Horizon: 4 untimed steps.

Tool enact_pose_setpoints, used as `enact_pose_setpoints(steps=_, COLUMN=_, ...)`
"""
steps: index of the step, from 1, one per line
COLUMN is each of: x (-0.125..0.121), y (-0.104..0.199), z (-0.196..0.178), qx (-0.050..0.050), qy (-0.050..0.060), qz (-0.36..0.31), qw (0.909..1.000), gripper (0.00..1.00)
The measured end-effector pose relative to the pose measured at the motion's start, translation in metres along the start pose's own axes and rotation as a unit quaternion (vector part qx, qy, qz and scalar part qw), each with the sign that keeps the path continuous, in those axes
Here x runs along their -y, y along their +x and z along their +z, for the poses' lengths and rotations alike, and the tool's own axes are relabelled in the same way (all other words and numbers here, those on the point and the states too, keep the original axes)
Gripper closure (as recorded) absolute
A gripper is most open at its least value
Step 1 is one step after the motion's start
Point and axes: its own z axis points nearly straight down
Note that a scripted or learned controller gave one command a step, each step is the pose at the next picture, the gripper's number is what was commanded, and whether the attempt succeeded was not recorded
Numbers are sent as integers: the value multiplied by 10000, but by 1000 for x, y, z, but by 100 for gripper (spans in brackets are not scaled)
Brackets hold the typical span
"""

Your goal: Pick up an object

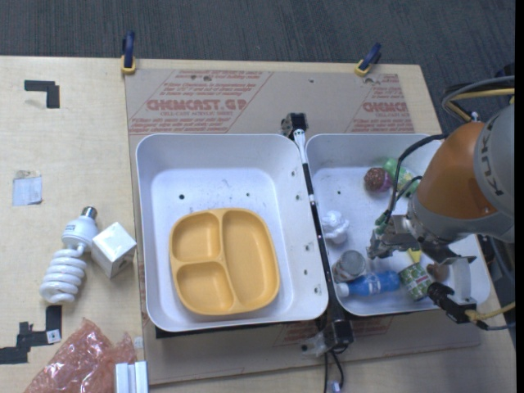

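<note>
My gripper (383, 241) hangs low over the middle of the right bin (344, 155), with the grey and orange arm reaching in from the right. Just below it and to its left lies a small round metal tin (352, 264). A blue bottle (372, 285) lies on its side along the bin's front wall, and a green-labelled item (416, 281) lies next to it, partly under the wrist. A crumpled white object (334, 223) sits to the gripper's left. A pink and green ball (378, 178) rests near the back.
The left bin (160, 178) holds a yellow divided plate (223, 262). On the bench at left lie a spiral light bulb (65, 264), a white cube (114, 248) and a red mesh bag (82, 359). Cables trail off the arm at the right.
</note>
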Motion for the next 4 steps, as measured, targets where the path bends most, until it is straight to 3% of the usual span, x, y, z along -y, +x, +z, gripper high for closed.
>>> enact_pose_setpoints(steps=1, x=-56, y=73, z=-90, qx=1, qy=9, qz=-24, qw=10000, gripper=100)
enact_pose_setpoints(steps=2, x=-56, y=73, z=-90, qx=1, qy=9, qz=-23, qw=10000, gripper=0)
enact_pose_setpoints(steps=3, x=-77, y=17, z=4, qx=-1, qy=16, qz=-17, qw=10000, gripper=0)
enact_pose_setpoints(steps=4, x=-49, y=16, z=10, qx=-4, qy=16, qz=-8, qw=10000, gripper=0)
